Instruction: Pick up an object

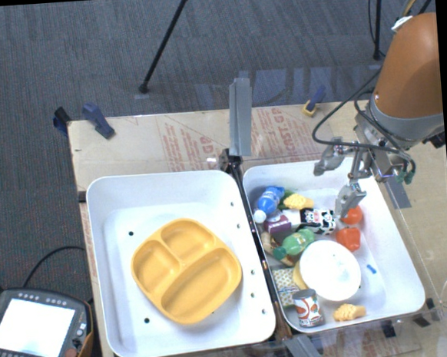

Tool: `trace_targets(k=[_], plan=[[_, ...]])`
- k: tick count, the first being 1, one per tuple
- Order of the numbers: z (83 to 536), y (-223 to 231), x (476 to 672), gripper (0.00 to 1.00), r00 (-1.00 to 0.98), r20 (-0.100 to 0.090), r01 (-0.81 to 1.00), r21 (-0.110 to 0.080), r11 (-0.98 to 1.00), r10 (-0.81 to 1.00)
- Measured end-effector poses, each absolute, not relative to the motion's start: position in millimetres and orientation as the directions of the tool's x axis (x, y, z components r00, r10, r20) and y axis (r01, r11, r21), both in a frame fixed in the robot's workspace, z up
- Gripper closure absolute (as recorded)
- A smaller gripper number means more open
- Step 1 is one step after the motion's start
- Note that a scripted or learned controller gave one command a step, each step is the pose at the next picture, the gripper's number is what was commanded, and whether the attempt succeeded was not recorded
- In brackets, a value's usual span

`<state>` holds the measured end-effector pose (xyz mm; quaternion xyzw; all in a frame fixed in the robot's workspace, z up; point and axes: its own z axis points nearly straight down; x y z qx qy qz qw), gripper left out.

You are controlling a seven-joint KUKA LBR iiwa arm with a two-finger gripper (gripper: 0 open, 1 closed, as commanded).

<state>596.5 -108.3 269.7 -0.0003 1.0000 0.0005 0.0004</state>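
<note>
— Surveying the right bin (395, 256), we find the pickable items heaped along its left wall: a blue bottle (268, 200) near the back, a yellow toy (295, 201) beside it, a green piece (296, 244) at mid-wall, a black-and-white cow figure (317, 218) touching it, a white plate (330, 270) at the centre, a can (306, 308) and a tan biscuit-shaped toy (349, 311) along the front edge.

— Where do we place the gripper (351, 196)?

— We see it above the bin's back half, just beside two orange pieces (350, 237). Its fingers stand apart, and we see nothing between them.

— And the left bin (104, 222)?

— We note one yellow divided tray (186, 269) at its centre, lying flat.
</note>
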Motion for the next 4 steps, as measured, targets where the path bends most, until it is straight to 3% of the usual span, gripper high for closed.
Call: trace_targets(k=[1, 2, 3, 4], plan=[[114, -119, 641.6, 0.00, -0.997, 0.012, 0.082, 0.003, 0.997, 0.082], [88, -184, 621.9, 0.00, -0.999, -0.003, 0.047, 0.000, 0.999, 0.047], [91, -191, 602.2, 0.00, -1.000, -0.010, 0.014, -0.002, 1.000, 0.014], [93, -146, 580.7, 0.00, -0.997, -0.017, -0.069, -0.007, 0.998, -0.069]])
